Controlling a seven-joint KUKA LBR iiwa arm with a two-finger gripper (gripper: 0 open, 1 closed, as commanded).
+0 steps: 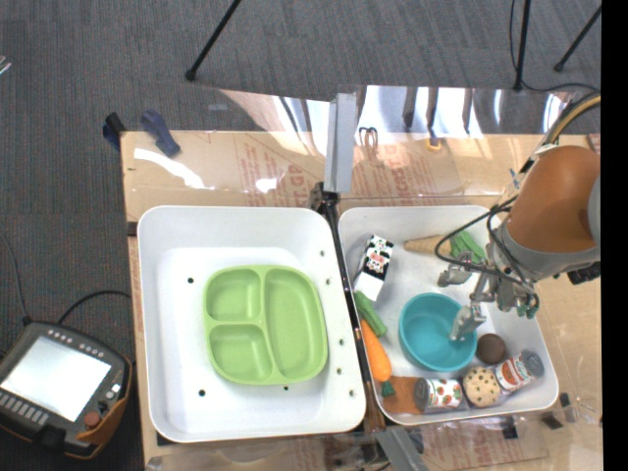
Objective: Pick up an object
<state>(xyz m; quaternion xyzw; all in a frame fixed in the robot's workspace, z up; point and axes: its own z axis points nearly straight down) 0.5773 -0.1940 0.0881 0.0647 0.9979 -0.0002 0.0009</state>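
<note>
A: Looking down at the bench (245,175), what did you see in the left bin (167,243)?

B: A green plate (265,324) with three compartments lay about in its middle, flat on the floor of the bin.

A: And the right bin (422,222)?

B: It was crowded. A teal bowl (435,334) sat near the middle. A small carton (374,266) with a cow pattern lay at the upper left, tilted. Below it ran a green pod (370,312) and then a carrot (378,355), both along the left wall. A cone (427,244) lay at the upper side, point to the left, with something green (469,246) just beside it.

A: What was along the near wall?

B: A can (438,393) on its side, a cookie (482,387) next to it, another can (516,370) further right, and a dark brown ball (491,347) just above the cookie, beside the bowl.

A: Where was the arm?

B: The arm (554,204) came in from the right, orange band over the right bin's upper right corner. The gripper (469,324) hung over the bowl's right rim, pointing down into it.

A: Were the jaws wide or closed, and did they have anything?

B: I could not tell how far apart they were; the metal parts blurred together there. I saw nothing between them.

A: Anything outside the bins?

B: A tablet-like pendant (59,386) lay on the floor at the lower left.
</note>
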